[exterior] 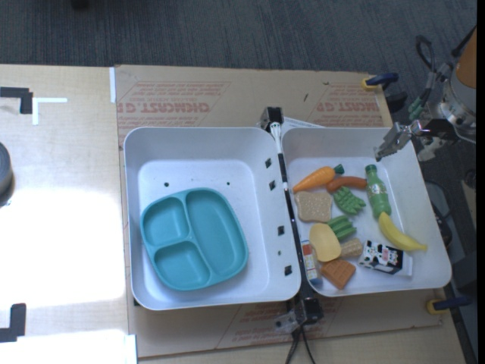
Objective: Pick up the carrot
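- Lying in the right bin [424, 184] are about ten toy foods: one carrot [314, 178], one green bottle [377, 192], one banana [399, 234], one bread slice [313, 207], one small milk carton [381, 257], plus a few green and orange pieces.
- The left bin [132, 203] holds one teal divided plate [195, 239].
- The carrot sits in the right bin's upper left, long axis slanting, tip lower left, green top upper right, touching a red-orange piece [347, 181].
- Bare floor lies above the carrot, toward the far wall.
- The gripper [394, 144] hovers over the bin's upper right rim, apart from the carrot; whether its claw is spread I cannot tell.
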Motion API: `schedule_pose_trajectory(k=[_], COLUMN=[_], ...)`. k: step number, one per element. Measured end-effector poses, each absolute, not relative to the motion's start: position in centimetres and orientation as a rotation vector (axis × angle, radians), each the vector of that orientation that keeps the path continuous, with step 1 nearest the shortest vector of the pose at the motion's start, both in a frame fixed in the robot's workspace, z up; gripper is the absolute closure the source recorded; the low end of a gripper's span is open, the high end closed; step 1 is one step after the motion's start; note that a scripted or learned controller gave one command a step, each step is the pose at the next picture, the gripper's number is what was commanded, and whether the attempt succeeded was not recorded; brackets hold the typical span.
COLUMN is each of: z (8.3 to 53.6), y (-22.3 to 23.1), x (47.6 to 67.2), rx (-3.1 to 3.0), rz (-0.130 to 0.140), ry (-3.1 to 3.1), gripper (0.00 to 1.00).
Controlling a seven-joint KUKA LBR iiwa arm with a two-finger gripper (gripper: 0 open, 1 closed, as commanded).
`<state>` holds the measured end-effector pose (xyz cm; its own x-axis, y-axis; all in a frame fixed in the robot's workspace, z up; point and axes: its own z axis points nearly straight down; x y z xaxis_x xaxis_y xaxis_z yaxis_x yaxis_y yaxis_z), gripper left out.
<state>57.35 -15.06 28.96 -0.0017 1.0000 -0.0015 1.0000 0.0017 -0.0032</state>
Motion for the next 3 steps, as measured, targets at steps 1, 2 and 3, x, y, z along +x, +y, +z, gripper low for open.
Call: schedule_pose_trajectory(k=[1,2,3], z=[20.5,19.1,14.3], y=[-6.5,-6.3,-11.1], x=[57.7,60.6,58.1], rx=[-2.205,-2.405,-2.513], rz=[0.004,0.004,0.007], ry=[-2.236,-2.021,-1.881], gripper=[0.0,0.0,0.0])
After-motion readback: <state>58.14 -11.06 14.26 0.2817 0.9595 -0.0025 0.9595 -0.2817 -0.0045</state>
